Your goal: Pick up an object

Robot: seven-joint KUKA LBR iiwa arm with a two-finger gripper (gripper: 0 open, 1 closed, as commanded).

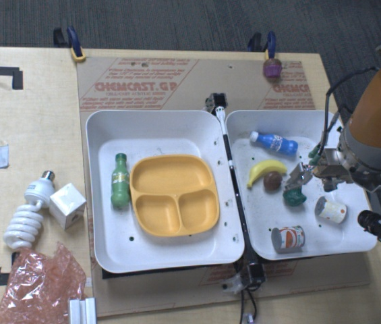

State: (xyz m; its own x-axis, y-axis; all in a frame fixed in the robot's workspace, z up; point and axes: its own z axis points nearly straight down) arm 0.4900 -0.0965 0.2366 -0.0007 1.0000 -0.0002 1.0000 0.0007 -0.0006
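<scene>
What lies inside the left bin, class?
A yellow divided tray and an upright-lying green bottle beside it. The bin floor beneath the tray is covered, so unseen.

Robotics lab, test-cell setup. Pale plywood worktop (28, 133) on grey carpet floor (177, 9), with a brown printed cardboard sheet (143, 79) held down by blue-and-yellow spring clamps (75, 44). Two shallow white plastic bins (102, 248) butt side by side, stocked with mismatched props: toy yellow banana (263, 171), small blue bottle (276, 143), yellow divided tray (175, 194). Black L-shaped tape marks (10, 76) on the wood look like calibration references. Grey arm with orange band (375, 123) at right.
</scene>
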